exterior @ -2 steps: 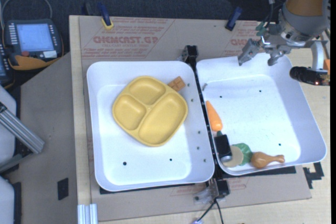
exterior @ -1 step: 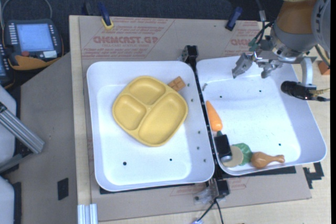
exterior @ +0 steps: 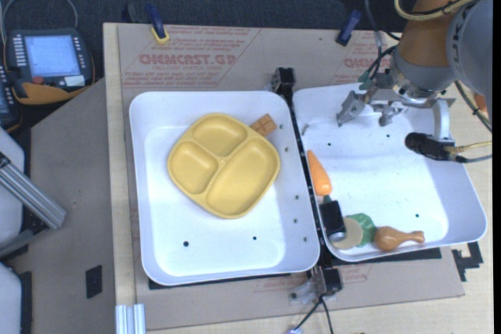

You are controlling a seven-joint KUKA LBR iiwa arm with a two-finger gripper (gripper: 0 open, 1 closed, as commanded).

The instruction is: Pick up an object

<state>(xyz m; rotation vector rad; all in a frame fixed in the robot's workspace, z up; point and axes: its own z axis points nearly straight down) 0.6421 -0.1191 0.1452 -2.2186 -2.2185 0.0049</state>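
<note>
Several small objects crowd the near edge of the right bin (exterior: pixel 438 192), at about six o'clock: a brown drumstick-shaped toy (exterior: pixel 398 237), a green piece (exterior: pixel 362 224) with a pale disc (exterior: pixel 350 235), and a black block (exterior: pixel 332 218), probably slid there against the wall. An orange carrot (exterior: pixel 318 173) lies just beyond, at nine o'clock, along the divider. In the left bin (exterior: pixel 156 192) a yellow compartment plate (exterior: pixel 225 164) rests with a small brown block (exterior: pixel 264 124) at its one-o'clock corner. Farthest, at twelve o'clock in the right bin, the claw (exterior: pixel 369 107) hangs with fingers spread apart, gripping nothing, well apart from every candidate; the carrot looks the nearest pick.
</note>
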